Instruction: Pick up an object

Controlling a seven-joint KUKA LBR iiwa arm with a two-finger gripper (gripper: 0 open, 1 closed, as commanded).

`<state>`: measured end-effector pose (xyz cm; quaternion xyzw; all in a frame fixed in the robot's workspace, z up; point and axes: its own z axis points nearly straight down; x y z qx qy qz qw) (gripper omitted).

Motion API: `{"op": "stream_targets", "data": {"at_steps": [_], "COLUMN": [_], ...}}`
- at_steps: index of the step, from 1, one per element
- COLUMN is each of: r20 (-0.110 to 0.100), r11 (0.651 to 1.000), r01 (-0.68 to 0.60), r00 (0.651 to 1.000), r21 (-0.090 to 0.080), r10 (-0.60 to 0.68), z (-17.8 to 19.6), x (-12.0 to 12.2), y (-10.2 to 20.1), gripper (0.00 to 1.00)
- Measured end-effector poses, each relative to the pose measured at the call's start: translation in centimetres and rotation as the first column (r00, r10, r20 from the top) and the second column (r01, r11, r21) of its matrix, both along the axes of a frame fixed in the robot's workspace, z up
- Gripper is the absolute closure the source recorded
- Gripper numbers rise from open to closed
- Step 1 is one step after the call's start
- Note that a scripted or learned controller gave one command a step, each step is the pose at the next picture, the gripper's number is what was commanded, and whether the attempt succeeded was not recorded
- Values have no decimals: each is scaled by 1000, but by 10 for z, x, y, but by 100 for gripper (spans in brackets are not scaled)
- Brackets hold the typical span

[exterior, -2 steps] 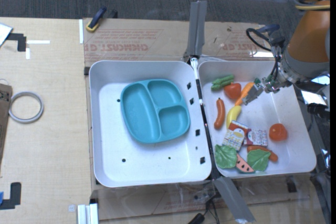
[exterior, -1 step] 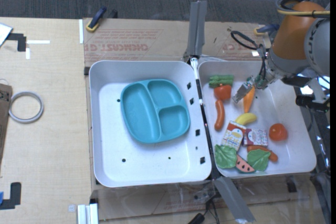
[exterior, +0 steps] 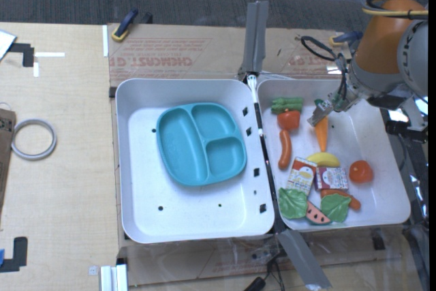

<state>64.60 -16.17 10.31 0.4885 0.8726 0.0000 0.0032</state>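
Observation:
My gripper (exterior: 321,114) hangs low in the right bin (exterior: 381,146), at its upper middle, directly over the top end of an orange carrot (exterior: 321,135). The fingers are small and dark against the bin, and their spacing is unclear. To the left lie a green piece (exterior: 287,104), a red tomato-like toy (exterior: 289,120) and an orange sausage (exterior: 284,148). Lower in the bin sit a yellow banana (exterior: 323,159), two small cartons (exterior: 300,178), a red ball (exterior: 360,172), a green leaf (exterior: 293,204) and a watermelon slice (exterior: 315,214).
The left bin (exterior: 136,201) holds a blue divided plate (exterior: 201,144). A roll of tape (exterior: 30,139) lies on the wooden bench at the far left. A grey post (exterior: 255,37) rises behind the wall shared by the bins. Cables run behind the right bin.

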Motion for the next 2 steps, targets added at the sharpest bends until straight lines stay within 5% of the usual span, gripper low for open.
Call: {"op": "stream_targets", "data": {"at_steps": [1, 2], "r20": [-2, -5], "r11": [993, 952], "r01": [-122, -306], "r00": [993, 952], "r21": [1, 3], "r10": [122, 306], "z": [86, 89], "x": [-11, -19], "y": [23, 76], "gripper": [100, 100]}}
